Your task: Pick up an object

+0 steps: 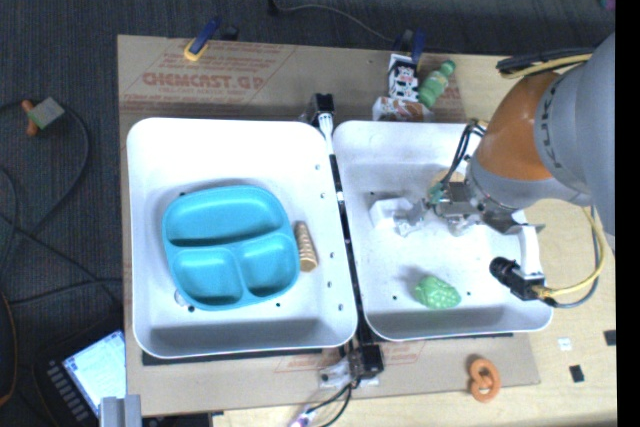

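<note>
A small green knobbly object (438, 293) lies near the front of the right bin (400, 140). My gripper (398, 216) reaches in from the right, low over the middle of that bin, above and left of the green object and apart from it. In the left bin (150, 155) a blue three-compartment tray (228, 245) lies flat, and a tan cork-like cylinder (305, 245) rests against its right edge.
Behind the right bin stand a small patterned box (401, 80) and a green toy (435, 85). Blue clamps (203, 37) sit on the bench's back edge. An orange ring (484, 377) lies in front of the right bin. A cable (575, 290) loops from the arm's wrist.
</note>
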`<move>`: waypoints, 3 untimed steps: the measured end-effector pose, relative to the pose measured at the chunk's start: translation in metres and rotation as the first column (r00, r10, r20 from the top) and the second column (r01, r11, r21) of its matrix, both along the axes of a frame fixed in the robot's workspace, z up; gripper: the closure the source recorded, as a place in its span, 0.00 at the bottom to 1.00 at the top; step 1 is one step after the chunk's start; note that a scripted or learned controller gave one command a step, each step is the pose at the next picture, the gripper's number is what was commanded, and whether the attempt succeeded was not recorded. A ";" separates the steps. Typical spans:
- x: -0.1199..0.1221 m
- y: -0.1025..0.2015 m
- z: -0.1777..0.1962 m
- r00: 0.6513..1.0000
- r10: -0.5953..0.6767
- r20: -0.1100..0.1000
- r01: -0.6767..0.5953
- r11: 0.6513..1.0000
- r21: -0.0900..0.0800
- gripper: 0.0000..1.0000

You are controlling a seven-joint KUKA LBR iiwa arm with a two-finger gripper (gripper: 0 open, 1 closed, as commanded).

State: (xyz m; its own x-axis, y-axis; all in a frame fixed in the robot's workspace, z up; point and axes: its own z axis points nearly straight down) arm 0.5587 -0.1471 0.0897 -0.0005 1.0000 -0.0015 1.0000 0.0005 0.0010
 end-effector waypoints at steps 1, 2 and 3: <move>-0.021 -0.059 0.066 1.000 -0.002 -0.001 0.002 1.000 -0.001 0.00; 0.018 -0.003 0.002 1.000 0.001 -0.001 -0.001 1.000 0.001 0.00; 0.018 -0.003 0.012 1.000 0.001 0.000 -0.001 1.000 0.000 1.00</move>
